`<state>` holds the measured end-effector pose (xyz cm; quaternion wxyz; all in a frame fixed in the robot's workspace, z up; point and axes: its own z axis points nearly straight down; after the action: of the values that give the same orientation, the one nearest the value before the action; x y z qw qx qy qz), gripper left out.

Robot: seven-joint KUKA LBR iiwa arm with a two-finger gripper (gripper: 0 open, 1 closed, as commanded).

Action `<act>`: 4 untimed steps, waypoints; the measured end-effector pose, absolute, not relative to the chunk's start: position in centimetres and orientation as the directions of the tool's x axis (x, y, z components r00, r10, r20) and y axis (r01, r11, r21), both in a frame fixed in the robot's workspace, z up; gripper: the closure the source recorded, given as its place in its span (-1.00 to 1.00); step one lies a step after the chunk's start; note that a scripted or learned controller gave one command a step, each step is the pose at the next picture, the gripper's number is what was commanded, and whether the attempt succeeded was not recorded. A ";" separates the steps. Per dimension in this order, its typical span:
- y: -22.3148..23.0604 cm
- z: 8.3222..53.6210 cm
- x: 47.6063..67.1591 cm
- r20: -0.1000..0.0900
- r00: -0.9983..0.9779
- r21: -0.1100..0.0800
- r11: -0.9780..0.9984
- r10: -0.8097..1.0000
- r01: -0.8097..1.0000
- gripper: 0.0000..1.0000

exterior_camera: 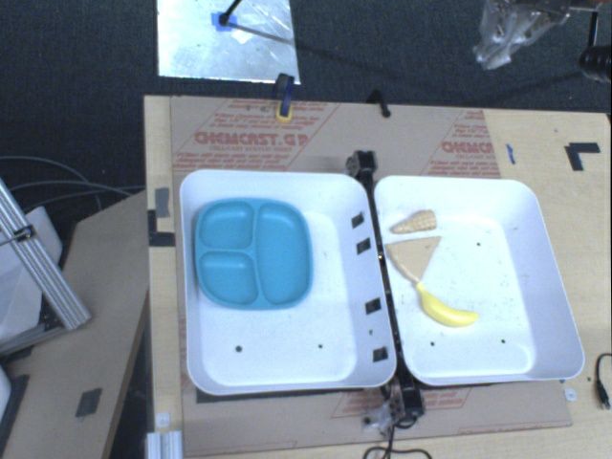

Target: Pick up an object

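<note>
Hovering top right, tool [499, 41] blurred, grip state unclear; banana [446, 311] lying in right bin [545, 256].

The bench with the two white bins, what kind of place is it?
Probably a robot test lab. The white bins sit on cardboard, a blue divided plate and a toy banana serve as practice things, and an end effector hangs above.

**Printed lettering on the board under the bins**

Red block lettering is showing on the brown board [316, 132] lying beneath the two white bins. Far of the left bin [277, 371] it is reading roughly "CHEMCAST GP". The same wording is repeating at a slant far of the right bin [535, 352], partly cut off.
</note>
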<state>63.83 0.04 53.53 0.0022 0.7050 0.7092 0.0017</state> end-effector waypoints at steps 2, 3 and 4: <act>6.4 50.6 66.4 0.001 -0.008 0.000 0.008 1.000 1.000 1.00; 5.8 53.7 66.9 0.001 -0.004 0.005 0.004 1.000 1.000 1.00; 9.6 49.4 65.4 0.001 -0.008 -0.002 0.008 1.000 1.000 1.00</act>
<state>65.42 9.58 49.36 -0.0008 0.7044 0.7098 -0.0004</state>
